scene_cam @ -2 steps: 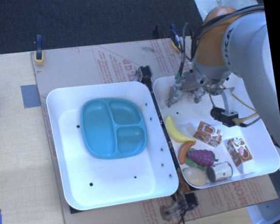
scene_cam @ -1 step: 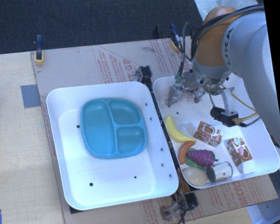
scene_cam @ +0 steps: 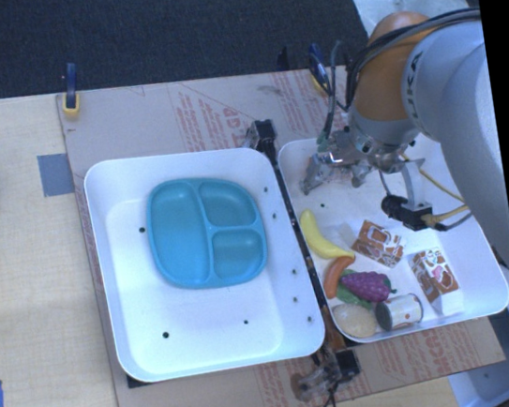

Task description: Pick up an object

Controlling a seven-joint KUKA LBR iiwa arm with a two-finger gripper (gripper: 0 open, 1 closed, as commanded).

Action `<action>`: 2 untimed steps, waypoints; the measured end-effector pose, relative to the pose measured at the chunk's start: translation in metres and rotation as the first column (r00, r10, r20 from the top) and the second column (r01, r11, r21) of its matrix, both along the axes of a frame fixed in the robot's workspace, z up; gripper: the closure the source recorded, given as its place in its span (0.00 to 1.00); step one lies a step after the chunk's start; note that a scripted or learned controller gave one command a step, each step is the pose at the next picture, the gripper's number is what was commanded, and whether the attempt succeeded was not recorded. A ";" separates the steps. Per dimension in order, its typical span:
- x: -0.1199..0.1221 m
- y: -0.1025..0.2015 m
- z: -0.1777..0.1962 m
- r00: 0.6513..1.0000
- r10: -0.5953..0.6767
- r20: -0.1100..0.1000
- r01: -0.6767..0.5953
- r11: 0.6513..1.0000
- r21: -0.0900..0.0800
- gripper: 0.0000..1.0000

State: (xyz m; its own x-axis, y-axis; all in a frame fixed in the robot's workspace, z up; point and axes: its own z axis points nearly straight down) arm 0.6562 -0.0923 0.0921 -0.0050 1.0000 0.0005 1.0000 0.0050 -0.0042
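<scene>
Objects for picking sit in the right shallow white bin (scene_cam: pixel 496 294), clustered at its near side: yellow plastic banana (scene_cam: pixel 321 237), orange plastic carrot (scene_cam: pixel 335 274) just below it, purple plastic grape bunch (scene_cam: pixel 366 285) touching the carrot, small cylindrical can with white label (scene_cam: pixel 400 312) lying on its side at the near rim, pale round flat item (scene_cam: pixel 355 322) beside the can. Two brown-and-white snack packets lie flat, one (scene_cam: pixel 378 243) near the banana, the other (scene_cam: pixel 433 275) toward the bin's right side.

Gripper (scene_cam: pixel 330 172) hangs over the far left part of the right bin, well apart from the banana, nothing between its parts. Fingers' state: cannot tell, too small and cluttered with cables. Grey arm with orange band (scene_cam: pixel 388 83) comes in from the right edge, bent down toward the bin's far corner, black cable (scene_cam: pixel 408 213) looping under the wrist.

Left shallow white bin (scene_cam: pixel 117 266) holds a light blue plastic divided plate (scene_cam: pixel 207 231), lying flat near its middle. Both bins rest on brown cardboard (scene_cam: pixel 203 111) on the wooden desk (scene_cam: pixel 24 308).
</scene>
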 end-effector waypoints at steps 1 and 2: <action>0.000 -0.005 0.000 1.000 -0.003 0.002 0.003 1.000 0.000 0.00; 0.000 -0.006 0.000 1.000 -0.003 0.002 0.003 1.000 0.000 0.00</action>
State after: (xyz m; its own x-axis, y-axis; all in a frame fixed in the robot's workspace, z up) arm 0.6564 -0.0978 0.0922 -0.0021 1.0000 0.0000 1.0000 0.0021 -0.0020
